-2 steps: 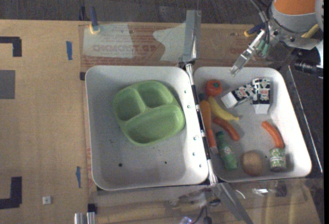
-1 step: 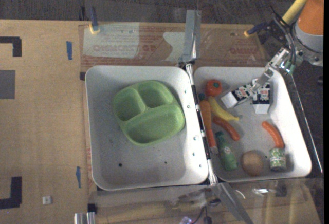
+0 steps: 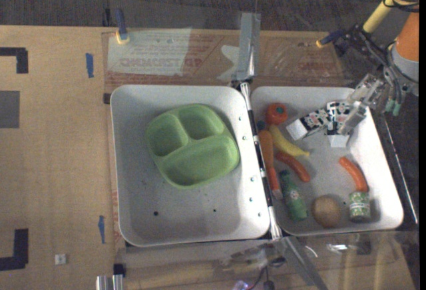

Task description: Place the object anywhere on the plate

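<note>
A green divided plate point(image 3: 193, 144) lies in the left bin point(image 3: 133, 215), slightly toward its back. In the right bin point(image 3: 389, 209), my gripper point(image 3: 347, 124) reaches in from the right and hangs low over the back of the bin. It is right beside a white carton with black cow patches point(image 3: 318, 120) that lies on its side, and it seems to touch the carton's right end. A small white piece point(image 3: 337, 140) sits just below the gripper. Nothing is on the plate.
The right bin also holds a tomato point(image 3: 277, 112), a carrot point(image 3: 267, 149), a banana point(image 3: 287, 143), a red pepper point(image 3: 293, 165), a green bottle point(image 3: 292, 195), a brown potato point(image 3: 326, 210), a small can point(image 3: 359, 205) and an orange sausage point(image 3: 354, 173). A metal divider point(image 3: 247, 49) rises behind the bins.
</note>
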